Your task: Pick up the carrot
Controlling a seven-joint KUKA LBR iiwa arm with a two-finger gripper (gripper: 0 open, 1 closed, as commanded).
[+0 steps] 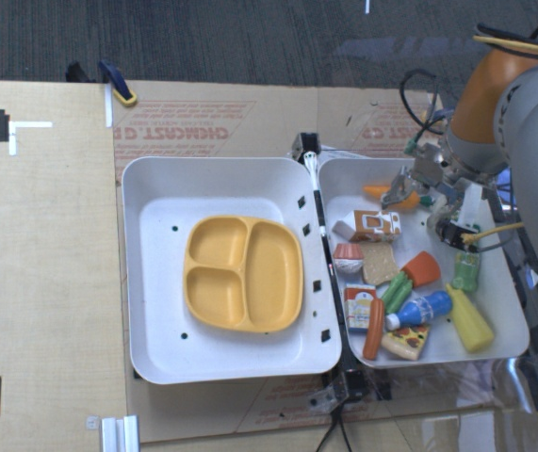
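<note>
1. The cardboard sheet (214,128) under the bins bears red print, seen upside down and mirrored; it looks like "CHEMCAST GP", though the letters are not sure.
2. A second patch of the same red print lies on the cardboard near the right bin's far edge (382,130), too cut off to read.
3. The small cartons in the right bin carry labels too small to read.

The carrot (378,193) is small and orange, lying roughly level toward the upper right of the frame, its right end hidden, near the right-hand bin's far wall.
</note>
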